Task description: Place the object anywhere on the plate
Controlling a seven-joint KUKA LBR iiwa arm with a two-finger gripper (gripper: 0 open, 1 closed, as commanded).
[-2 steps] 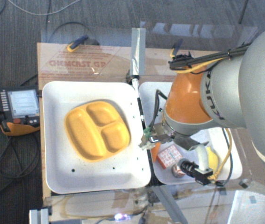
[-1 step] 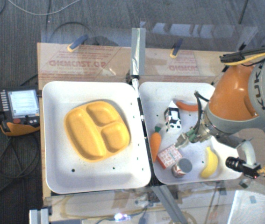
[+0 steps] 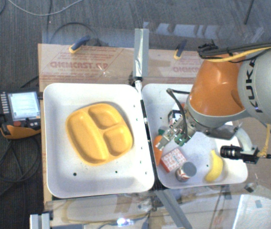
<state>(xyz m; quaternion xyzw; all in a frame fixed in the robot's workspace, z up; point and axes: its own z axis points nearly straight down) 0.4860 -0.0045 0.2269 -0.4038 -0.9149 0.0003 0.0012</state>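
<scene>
A yellow divided plate [image 3: 100, 132] sits in the left bin [image 3: 54, 175]. The gripper [image 3: 171, 136] hangs low over the right bin [image 3: 243, 175] near a banana [image 3: 214, 167]; its grip cannot be told.

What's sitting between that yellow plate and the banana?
In the camera view, between the yellow plate and the banana lie the bins' white rims, a red-and-white box and a small can.

Two white bins [image 3: 54, 175], one yellow plate [image 3: 99, 132], one banana [image 3: 214, 167], one can [image 3: 187, 171].

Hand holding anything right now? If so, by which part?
Cannot tell. The hand is low in the right bin, by an orange item; the arm hides any grip.
</scene>
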